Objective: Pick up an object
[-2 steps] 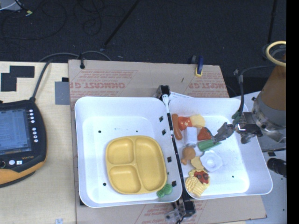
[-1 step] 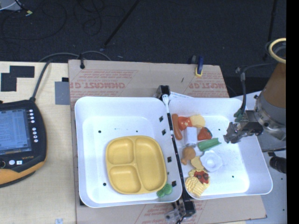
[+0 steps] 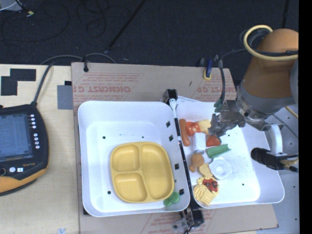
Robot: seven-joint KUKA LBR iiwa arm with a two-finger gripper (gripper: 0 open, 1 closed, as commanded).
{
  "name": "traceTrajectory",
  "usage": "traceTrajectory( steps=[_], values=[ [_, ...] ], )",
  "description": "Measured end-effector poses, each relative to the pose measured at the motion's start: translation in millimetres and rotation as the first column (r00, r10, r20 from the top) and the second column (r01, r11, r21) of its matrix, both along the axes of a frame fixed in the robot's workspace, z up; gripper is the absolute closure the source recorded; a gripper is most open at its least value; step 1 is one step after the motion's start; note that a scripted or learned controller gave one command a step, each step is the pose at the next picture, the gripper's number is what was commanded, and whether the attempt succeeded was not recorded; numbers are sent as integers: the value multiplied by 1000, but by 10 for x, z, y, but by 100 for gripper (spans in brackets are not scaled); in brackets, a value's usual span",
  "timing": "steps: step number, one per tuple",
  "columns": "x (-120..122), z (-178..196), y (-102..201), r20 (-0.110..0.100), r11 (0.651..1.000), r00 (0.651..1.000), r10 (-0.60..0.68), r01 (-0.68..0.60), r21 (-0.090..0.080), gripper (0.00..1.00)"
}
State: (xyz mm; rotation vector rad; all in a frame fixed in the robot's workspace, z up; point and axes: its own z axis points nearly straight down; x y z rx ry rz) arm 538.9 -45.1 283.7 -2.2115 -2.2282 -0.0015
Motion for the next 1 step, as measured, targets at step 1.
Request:
traceTrajectory(
  steps=[1],
  values=[
    [-642,574,333,2,1000,1000,-4,4,0,100]
  ],
)
